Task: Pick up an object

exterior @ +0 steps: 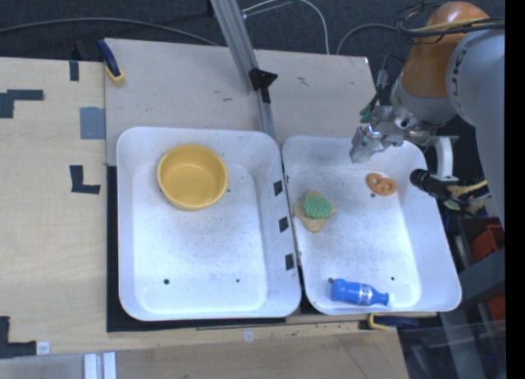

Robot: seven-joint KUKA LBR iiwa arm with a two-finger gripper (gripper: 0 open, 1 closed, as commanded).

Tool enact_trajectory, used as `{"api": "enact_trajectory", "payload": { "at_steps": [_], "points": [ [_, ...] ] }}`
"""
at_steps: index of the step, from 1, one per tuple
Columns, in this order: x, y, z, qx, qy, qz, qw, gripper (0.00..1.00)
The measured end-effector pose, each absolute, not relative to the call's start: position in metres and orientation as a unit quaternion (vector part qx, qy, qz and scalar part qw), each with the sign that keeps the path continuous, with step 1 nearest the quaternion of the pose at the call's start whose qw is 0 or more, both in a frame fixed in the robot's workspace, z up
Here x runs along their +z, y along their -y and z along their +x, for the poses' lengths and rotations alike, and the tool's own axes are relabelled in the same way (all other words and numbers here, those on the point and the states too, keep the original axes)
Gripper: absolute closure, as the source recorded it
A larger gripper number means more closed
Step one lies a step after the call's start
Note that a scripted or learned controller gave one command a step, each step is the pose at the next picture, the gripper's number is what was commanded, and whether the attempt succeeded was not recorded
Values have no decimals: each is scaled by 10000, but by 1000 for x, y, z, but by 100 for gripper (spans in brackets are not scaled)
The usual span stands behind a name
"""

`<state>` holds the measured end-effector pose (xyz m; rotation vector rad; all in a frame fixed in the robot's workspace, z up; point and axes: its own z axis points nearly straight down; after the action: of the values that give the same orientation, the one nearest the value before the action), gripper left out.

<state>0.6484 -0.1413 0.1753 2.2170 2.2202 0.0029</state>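
Note:
My gripper (362, 152) hangs over the far edge of the right bin (426, 230), above bare bin floor. Nothing shows between its fingers. An orange pretzel-shaped piece (380, 184) lies just in front of it and slightly right. A tan cookie with a green top (315, 208) rests near the right bin's left wall. A blue bottle (357, 292) lies on its side at the near edge of that bin. A yellow bowl (193, 175) stands upright in the far part of the left bin (197, 287).
A grey metal post (238, 37) slants over the bench from the back, ending at the divide between the bins. Cables trail behind the bench. A blue and yellow clamp (109, 60) sits at the board's far left corner.

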Motion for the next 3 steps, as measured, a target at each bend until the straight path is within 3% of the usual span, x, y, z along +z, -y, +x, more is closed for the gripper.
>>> {"api": "enact_trajectory", "payload": {
  "at_steps": [2,3],
  "points": [
    [292,145,649,14,-7077,7065,24,100],
    [283,84,633,0,-7094,7049,-11,100]
  ]
}}
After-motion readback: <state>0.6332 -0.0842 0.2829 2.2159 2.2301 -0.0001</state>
